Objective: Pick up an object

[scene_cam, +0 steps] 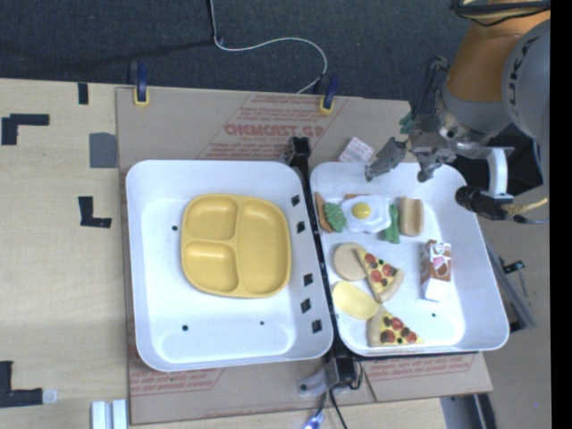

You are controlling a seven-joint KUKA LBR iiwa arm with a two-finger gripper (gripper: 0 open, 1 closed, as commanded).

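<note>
The right bin (474, 324) holds toy food: a fried egg (362, 211), a hot dog (410, 215), a round cookie (345, 260), two pizza slices (383, 275) (391, 330), a yellow disc (356, 301) and a small carton (436, 271). My gripper (405, 163) hangs over the bin's back edge, above and behind the egg and hot dog. It is open, its two fingers (384, 161) spread wide, and nothing sits between them.
The left bin (152, 311) carries a yellow divided plate (237, 244). A green leafy piece (333, 214) and an orange strip lie by the right bin's left wall. A white tag (356, 149) rests on the cardboard behind the bin. A white cable (268, 43) loops across the back.
</note>
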